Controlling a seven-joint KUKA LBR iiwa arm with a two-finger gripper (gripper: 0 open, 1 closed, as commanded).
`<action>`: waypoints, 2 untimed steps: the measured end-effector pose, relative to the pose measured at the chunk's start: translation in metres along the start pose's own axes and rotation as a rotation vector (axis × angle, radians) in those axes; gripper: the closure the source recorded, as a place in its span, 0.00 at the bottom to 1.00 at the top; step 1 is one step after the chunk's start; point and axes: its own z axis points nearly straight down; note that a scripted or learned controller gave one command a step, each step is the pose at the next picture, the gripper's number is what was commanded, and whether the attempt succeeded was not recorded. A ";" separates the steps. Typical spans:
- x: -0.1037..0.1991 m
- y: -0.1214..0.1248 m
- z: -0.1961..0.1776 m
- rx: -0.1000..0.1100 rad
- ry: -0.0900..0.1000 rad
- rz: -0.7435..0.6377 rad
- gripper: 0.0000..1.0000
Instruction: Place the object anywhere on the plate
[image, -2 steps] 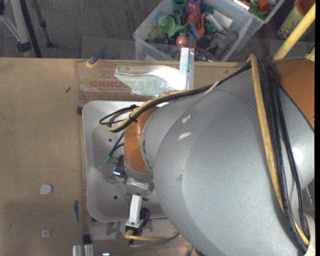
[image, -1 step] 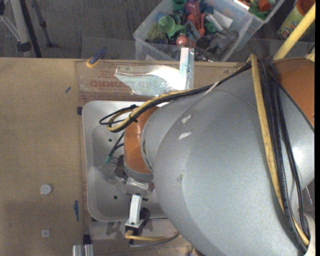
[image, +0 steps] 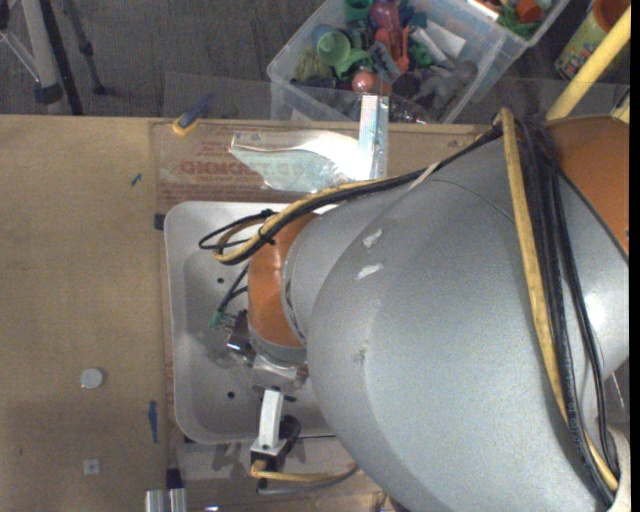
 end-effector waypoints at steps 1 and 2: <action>0.020 0.045 0.001 0.005 -0.003 0.267 0.00; 0.010 0.050 -0.113 0.009 -0.010 0.111 0.00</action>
